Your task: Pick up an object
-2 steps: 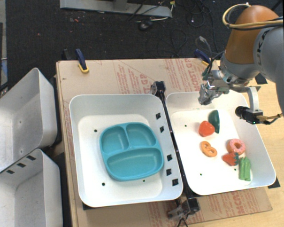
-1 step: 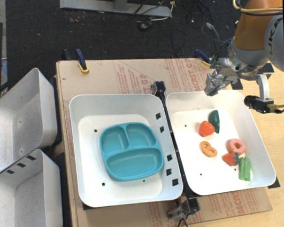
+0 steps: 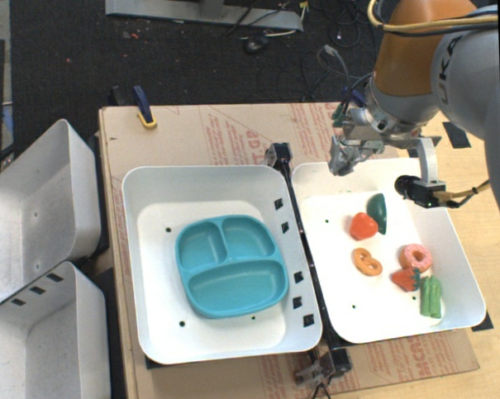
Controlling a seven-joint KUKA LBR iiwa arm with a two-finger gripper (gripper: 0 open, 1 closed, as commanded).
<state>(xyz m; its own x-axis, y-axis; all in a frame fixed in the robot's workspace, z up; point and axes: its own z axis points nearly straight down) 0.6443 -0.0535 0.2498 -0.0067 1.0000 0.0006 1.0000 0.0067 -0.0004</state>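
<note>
The right bin (image 3: 338, 315) holds several small toy foods: a red-orange piece (image 3: 363, 226) with a dark green piece (image 3: 377, 211) beside it, an orange ring-like piece (image 3: 368, 262), a pink donut (image 3: 416, 256), a small red piece (image 3: 403, 280) and a light green piece (image 3: 432, 297). My gripper (image 3: 346, 160) hangs over the bin's far left edge, above and behind the foods, with nothing seen between its fingers. The left bin (image 3: 156, 323) carries a teal divided plate (image 3: 231, 265).
Two more white bins (image 3: 35, 212) stand off the bench at the left. A black divider with clips (image 3: 297, 234) runs between the two bins. A yellow clamp (image 3: 147, 118) sits at the bench's far left corner. The grey arm (image 3: 442, 54) crosses the upper right.
</note>
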